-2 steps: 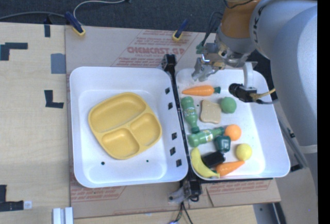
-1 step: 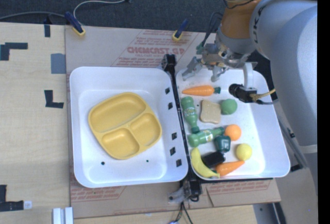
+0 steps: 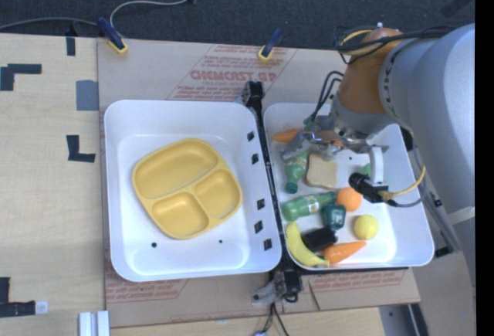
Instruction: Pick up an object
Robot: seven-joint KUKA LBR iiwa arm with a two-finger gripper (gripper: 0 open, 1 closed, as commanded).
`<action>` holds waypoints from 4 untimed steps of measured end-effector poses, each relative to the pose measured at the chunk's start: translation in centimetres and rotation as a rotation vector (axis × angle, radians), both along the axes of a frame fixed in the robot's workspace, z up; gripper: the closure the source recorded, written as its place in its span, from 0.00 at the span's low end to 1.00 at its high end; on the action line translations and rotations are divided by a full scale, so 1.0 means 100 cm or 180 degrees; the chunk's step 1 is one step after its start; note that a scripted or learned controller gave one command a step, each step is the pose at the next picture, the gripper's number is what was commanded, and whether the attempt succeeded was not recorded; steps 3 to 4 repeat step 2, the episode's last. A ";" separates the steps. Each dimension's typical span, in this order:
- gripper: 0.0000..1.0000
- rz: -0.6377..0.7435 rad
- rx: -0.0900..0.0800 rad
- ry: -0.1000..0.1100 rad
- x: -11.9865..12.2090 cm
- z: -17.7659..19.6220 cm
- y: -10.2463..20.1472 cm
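On the wooden counter (image 3: 46, 195) a cardboard sheet (image 3: 224, 72) carries two white bins. The left bin (image 3: 123, 249) holds a yellow divided tray (image 3: 187, 186). In the right bin (image 3: 409, 242), the end effector (image 3: 318, 137) is low among a toast slice (image 3: 321, 171), green bottle (image 3: 302, 206), banana (image 3: 299, 246), carrot (image 3: 343, 251) and lemon (image 3: 366, 227); its opening I cannot tell.

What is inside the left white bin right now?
The left bin holds a yellow divided tray, lying flat with three compartments and nothing visible in them. A few small dark specks dot the bin floor. Whatever lies beneath the tray is covered.
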State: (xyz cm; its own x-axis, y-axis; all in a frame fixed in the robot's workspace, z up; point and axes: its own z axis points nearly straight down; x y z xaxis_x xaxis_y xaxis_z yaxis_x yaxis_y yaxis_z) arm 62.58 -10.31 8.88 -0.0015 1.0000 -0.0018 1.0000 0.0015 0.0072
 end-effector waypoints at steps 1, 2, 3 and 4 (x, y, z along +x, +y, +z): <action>0.00 -0.0002 0.0005 0.0053 0.040 -0.005 0.008; 1.00 -0.0010 -0.0025 0.0093 0.036 0.005 0.001; 1.00 -0.0010 -0.0025 0.0093 0.036 0.005 0.001; 1.00 -0.0010 -0.0025 0.0093 0.036 0.005 0.001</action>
